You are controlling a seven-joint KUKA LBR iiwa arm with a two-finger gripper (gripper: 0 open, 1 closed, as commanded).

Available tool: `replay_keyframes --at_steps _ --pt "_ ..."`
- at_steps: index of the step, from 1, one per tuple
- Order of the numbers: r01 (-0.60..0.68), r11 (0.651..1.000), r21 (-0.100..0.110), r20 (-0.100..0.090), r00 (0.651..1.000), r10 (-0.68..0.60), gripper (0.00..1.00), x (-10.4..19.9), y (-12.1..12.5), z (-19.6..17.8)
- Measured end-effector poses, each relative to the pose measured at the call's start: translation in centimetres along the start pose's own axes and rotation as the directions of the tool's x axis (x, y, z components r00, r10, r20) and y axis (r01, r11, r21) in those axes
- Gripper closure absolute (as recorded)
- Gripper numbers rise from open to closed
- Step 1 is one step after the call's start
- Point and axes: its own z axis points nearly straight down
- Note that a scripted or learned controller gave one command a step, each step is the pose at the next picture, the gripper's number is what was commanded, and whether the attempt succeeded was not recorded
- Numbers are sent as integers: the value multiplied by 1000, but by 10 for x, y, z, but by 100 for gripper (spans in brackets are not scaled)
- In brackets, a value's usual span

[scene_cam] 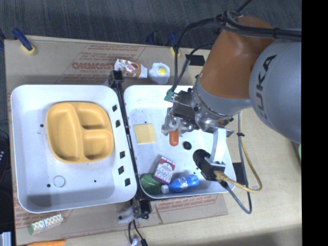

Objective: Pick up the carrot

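Carrot (174, 137) pokes out below the gripper (173, 127), pinched between its fingers over the right bin (134, 99) (near the cheese slice (145, 134)), apparently lifted clear.

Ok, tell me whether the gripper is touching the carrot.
Touching. In the camera view the gripper sits directly on the carrot, whose orange end pokes out below with no gap.

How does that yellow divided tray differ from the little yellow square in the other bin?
The yellow tray is much larger than the yellow square. The tray has rounded corners and raised walls forming compartments; the square lies flat with sharp corners. The tray sits in the left bin, the square in the right bin. Both are yellow.
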Motion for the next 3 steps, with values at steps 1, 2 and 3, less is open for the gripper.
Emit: replay_keyframes --at_steps 1,2,3 --pt "13 1000 3 0 1000 -13 100 -4 0 82" --pt "-82 997 1 0 997 82 100 -2 0 21" --pt "-35 999 3 1 999 35 100 14 -5 93"
